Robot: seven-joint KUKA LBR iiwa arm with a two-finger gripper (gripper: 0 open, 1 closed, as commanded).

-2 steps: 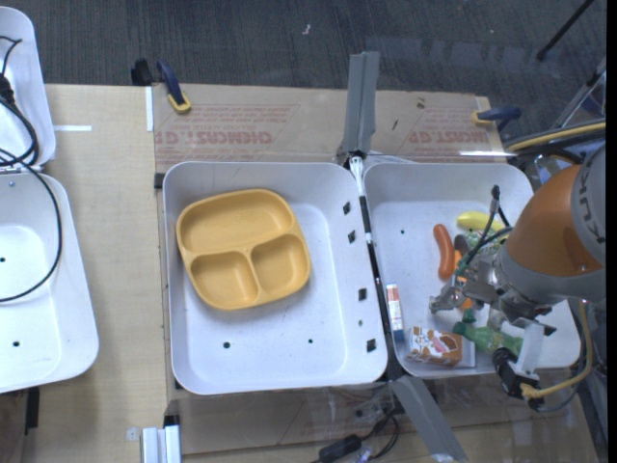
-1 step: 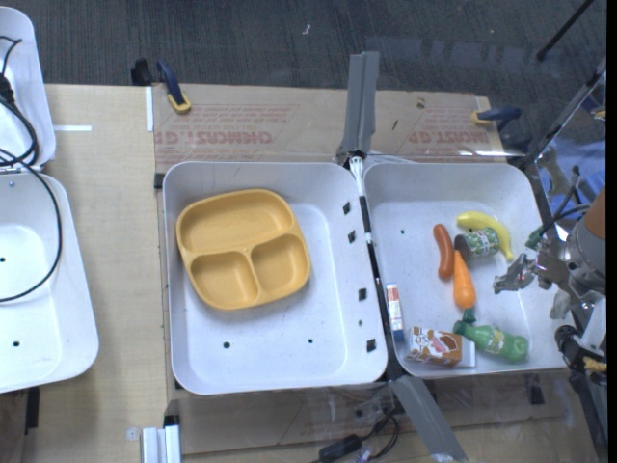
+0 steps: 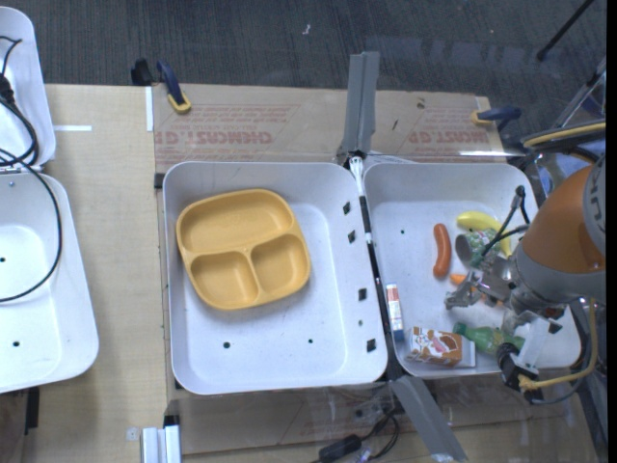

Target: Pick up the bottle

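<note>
End effector (image 3: 479,290) hovers at the bottle's (image 3: 479,335) twelve o'clock; can't tell its opening or grip. Snack packet (image 3: 439,346) and hotdog (image 3: 442,250) crowd close, so it might snag those.

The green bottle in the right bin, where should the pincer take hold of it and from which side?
The green bottle lies on its side near the right bin's front edge, long axis roughly left to right, between the snack carton and the arm. Best judged: grip across its middle body, coming from above with the fingers spanning its narrow width. Its right end is hidden by the wrist, so the cap end is unclear.
</note>
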